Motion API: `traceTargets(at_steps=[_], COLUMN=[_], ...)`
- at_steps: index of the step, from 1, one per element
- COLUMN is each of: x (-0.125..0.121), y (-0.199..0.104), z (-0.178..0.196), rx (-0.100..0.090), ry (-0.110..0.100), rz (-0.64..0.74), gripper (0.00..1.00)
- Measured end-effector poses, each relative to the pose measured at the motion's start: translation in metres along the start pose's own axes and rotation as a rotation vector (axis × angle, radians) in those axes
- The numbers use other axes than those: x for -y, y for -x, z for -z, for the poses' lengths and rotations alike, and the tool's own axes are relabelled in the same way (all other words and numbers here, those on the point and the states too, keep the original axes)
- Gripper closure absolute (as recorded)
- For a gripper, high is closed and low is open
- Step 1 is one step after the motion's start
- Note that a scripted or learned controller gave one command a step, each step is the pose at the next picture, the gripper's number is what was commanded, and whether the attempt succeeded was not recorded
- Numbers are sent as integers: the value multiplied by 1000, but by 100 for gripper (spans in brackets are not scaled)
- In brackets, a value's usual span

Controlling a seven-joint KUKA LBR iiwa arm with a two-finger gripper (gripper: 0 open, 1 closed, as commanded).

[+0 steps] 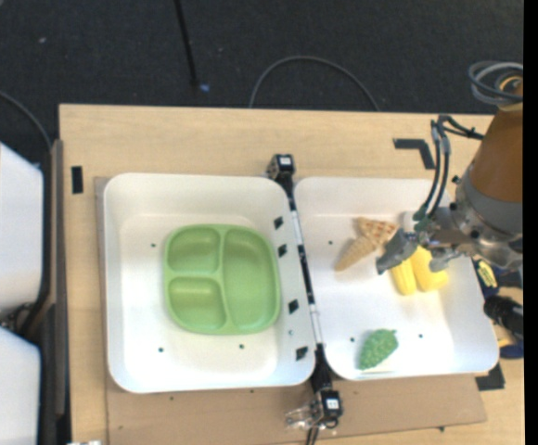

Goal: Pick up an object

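Note:
In the right bin (343, 202) lie three objects. A tan cone-shaped piece (362, 241) rests near the middle. A yellow object (416, 274) sits to its right, and a small green leafy piece (377, 349) lies near the front wall. My gripper (413, 253) hangs low over the top of the yellow object, just right of the tan piece's wide end. The grey wrist and orange band (503, 160) rise behind it at the right. Part of the yellow object is hidden under the gripper.
The left bin (130, 202) holds a green divided plate (222, 278). A black clamp strip (297, 267) runs between the two bins. Cables hang beside the wrist at the right bin's far right corner. White boxes stand at the bench's left edge.

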State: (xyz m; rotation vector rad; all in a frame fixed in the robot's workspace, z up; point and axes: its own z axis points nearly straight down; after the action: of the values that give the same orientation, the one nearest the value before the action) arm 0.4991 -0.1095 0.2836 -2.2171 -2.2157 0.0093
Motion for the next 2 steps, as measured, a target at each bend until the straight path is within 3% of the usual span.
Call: traceTargets(at_steps=[1, 2], x=[-2, 0], y=[0, 8], z=[5, -39], rx=[2, 2], ry=[12, 7], rz=[3, 0], gripper=[0, 0])
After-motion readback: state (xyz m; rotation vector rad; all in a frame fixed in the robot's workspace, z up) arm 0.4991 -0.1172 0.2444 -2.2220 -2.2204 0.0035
